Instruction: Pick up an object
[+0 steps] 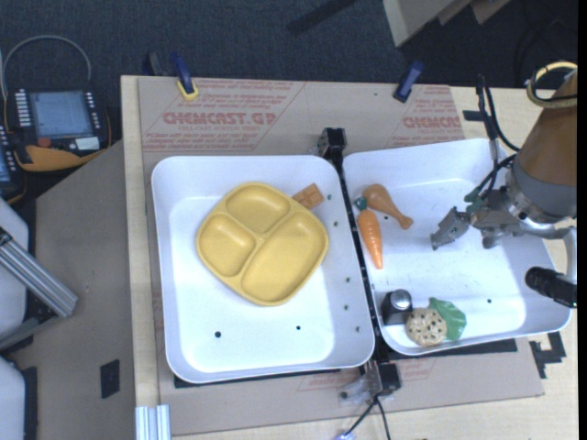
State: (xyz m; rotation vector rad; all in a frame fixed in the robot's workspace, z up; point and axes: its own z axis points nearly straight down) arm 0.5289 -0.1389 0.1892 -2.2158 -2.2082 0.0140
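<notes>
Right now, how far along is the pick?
Done: nothing lifted; the carrot and drumstick lie in the right bin, cookie at its near edge. In hand: gripper is low over that bin, nothing visibly between its fingers. Left: close on an object, lift.

Brown protective paper (229, 117) covering the bench: red print "CHEMCAST GP" legible at left, repeated partially at right. No other legible markings.

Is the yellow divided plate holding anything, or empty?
Empty: the yellow plate in the left bin shows three bare compartments.
</notes>
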